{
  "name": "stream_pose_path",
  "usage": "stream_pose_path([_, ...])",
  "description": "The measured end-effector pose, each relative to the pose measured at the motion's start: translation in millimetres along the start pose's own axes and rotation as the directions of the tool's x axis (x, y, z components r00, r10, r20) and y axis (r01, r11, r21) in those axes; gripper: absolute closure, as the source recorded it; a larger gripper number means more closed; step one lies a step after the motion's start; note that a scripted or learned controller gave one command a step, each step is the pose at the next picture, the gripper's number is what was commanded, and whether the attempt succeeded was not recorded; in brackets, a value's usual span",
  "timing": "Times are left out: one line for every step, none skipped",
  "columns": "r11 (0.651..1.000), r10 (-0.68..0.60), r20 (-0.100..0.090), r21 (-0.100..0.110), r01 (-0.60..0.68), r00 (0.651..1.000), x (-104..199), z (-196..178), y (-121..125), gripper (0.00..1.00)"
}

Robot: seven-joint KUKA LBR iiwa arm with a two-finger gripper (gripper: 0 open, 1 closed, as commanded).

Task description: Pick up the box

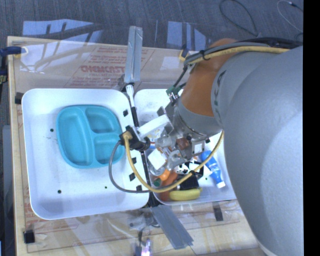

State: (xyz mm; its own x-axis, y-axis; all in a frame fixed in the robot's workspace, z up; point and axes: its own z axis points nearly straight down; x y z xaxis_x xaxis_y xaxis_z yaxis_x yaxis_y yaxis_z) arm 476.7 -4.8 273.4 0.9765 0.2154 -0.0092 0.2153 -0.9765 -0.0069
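Note:
My gripper [169, 152] reaches low into the left part of the right bin [149, 103], over a heap of small items. Just under it lies a pale, white-faced box-like thing [156, 163], partly covered by the wrist; I cannot tell whether the gripper touches it. The grey arm with its orange band [200, 92] hides most of the right bin.
A yellow banana [184, 194], an orange item [168, 179] and a blue-and-white tube [213, 169] crowd the right bin's near end. The left bin [42, 185] holds a blue divided tray [90, 135]. The wall between the bins [144, 183] runs just left of the gripper.

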Motion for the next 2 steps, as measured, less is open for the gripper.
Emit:
stream_pose_path([1.0, 0.007, -0.003, -0.003, -0.007, 1.0, -1.0, 12.6, 3.9, 1.0])
stream_pose_path([1.0, 0.009, -0.007, -0.006, -0.01, 1.0, 3.3, -14.0, -16.2, 1.0])
